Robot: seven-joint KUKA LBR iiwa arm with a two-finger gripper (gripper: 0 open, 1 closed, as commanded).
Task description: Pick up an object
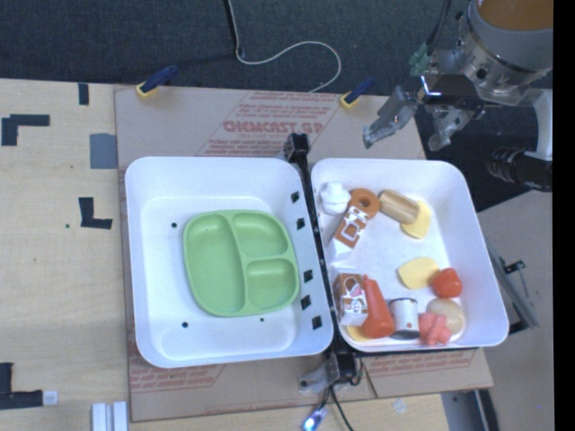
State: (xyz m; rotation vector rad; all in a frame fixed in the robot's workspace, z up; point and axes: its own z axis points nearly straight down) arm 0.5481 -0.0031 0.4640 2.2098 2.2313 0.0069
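While the gripper (415, 122) hangs above the far rim of the right bin (474, 206), its 2 fingers (384, 126) stand spread apart with nothing between them. Toy food lies below and toward the camera inside that bin; nearest is the tan bread roll (399, 206), its long axis running across the bin. My guess: descent comes next.

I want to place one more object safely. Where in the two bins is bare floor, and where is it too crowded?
Left bin: bare floor rings the green divided plate, widest along the far wall and the left side. Right bin: a small bare patch lies mid-floor, between the bread roll and the tomato; its near edge is packed. The gripper is open above the bench.
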